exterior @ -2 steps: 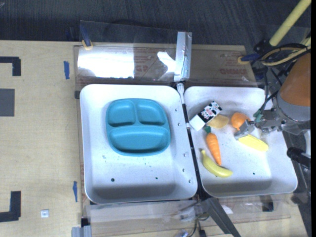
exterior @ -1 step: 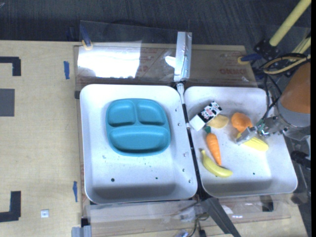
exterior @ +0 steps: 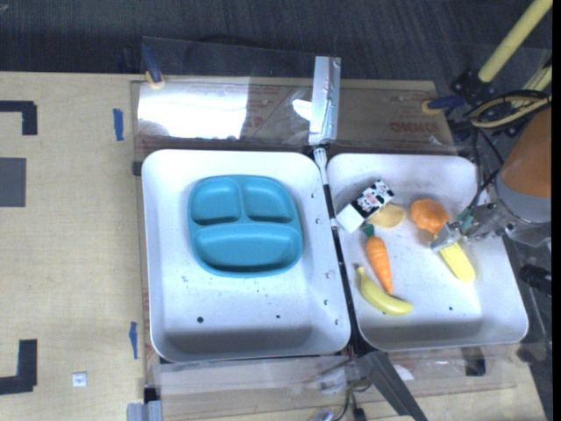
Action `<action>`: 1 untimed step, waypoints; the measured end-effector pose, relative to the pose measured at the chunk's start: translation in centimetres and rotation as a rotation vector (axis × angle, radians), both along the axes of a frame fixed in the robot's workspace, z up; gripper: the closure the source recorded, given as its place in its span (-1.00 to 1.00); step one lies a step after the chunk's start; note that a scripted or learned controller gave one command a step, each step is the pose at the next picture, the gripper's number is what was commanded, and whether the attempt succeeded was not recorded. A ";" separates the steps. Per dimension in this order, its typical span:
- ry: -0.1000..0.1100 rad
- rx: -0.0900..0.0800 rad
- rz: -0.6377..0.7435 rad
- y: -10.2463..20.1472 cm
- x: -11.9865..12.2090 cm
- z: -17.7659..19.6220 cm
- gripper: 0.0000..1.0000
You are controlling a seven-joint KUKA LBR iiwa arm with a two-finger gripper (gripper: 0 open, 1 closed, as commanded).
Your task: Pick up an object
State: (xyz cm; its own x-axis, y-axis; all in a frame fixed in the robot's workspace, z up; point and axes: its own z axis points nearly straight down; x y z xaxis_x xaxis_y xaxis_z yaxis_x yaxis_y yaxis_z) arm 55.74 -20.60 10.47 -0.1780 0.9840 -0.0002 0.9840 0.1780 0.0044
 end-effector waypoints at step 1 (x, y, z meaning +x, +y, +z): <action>-0.004 -0.002 0.195 8.8 -1.4 11.1 1.00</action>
